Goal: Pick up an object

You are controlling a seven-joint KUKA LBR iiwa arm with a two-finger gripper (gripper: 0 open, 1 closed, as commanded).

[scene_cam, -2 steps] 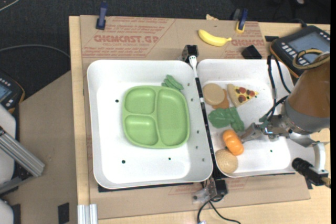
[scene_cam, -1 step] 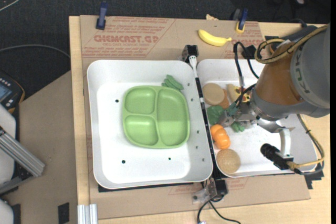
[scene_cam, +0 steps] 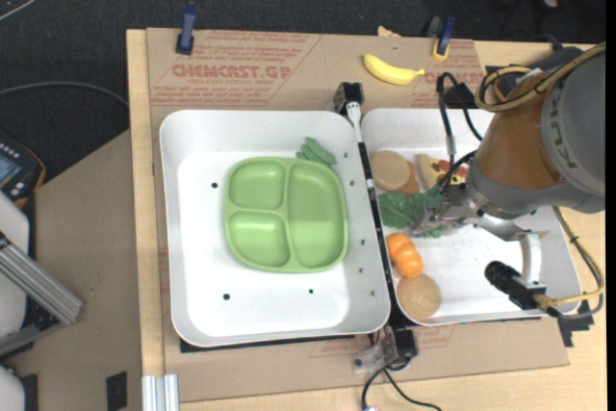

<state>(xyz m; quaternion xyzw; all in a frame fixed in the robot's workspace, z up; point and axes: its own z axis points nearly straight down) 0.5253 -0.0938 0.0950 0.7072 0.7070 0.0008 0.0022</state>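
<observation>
- A brown cardboard-covered bench (scene_cam: 241, 63) fills the middle of the frame, printed with faded red lettering.
- Two shallow white plastic bins sit side by side: the left bin (scene_cam: 192, 207) and the right bin (scene_cam: 472, 298).
- The grey arm (scene_cam: 558, 144), with a glossy orange band, reaches in from the right over the right bin.
- A smooth, light green divided plate (scene_cam: 287, 213) with three compartments lies in the left bin.
- The gripper (scene_cam: 438, 212) hangs low at the right bin's left side, over a dark green leafy item (scene_cam: 397, 205); whether it grasps anything cannot be told.
- A tan round disc (scene_cam: 391, 170) lies above the leafy item; another (scene_cam: 420, 296) lies below a small orange fruit (scene_cam: 405, 255).
- A curved yellow banana (scene_cam: 392, 69) lies on the cardboard, top centre.
</observation>
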